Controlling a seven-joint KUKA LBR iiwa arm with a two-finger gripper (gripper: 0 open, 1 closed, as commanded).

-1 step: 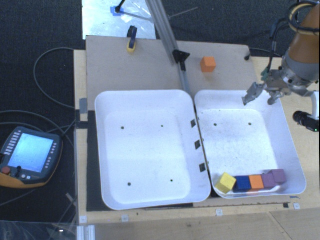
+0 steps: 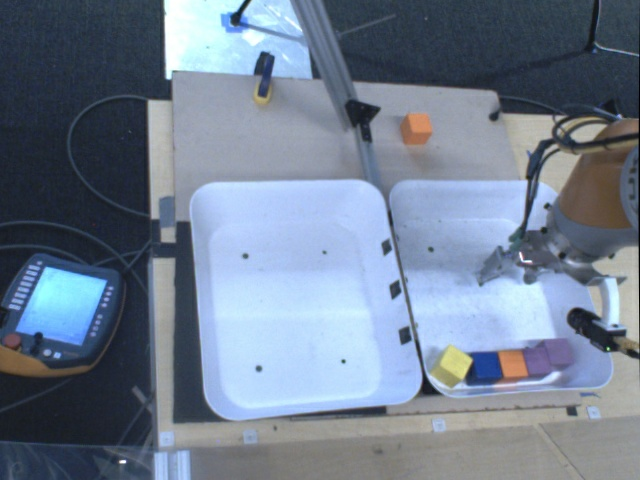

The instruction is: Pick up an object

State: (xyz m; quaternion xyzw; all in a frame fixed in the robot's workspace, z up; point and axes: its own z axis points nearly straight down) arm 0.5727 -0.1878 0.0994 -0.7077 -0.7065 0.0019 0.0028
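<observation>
Blocks are sitting in a row along the near wall of the right bin [image 2: 470,198]: yellow [image 2: 451,365], blue [image 2: 486,367], orange [image 2: 513,364], purple [image 2: 549,356]. I'm seeing them below my gripper [image 2: 510,265], its fingers spread apart, gripping nothing.

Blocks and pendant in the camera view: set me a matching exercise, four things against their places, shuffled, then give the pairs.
Things:
1. yellow block
2. purple block
3. lone orange block
4. teach pendant

Places:
A. on the board behind the bins
B. left end of the row along the right bin's near edge
C. on the floor left of the bench
D. right end of that row

Pairs: 1-B, 2-D, 3-A, 4-C
</observation>
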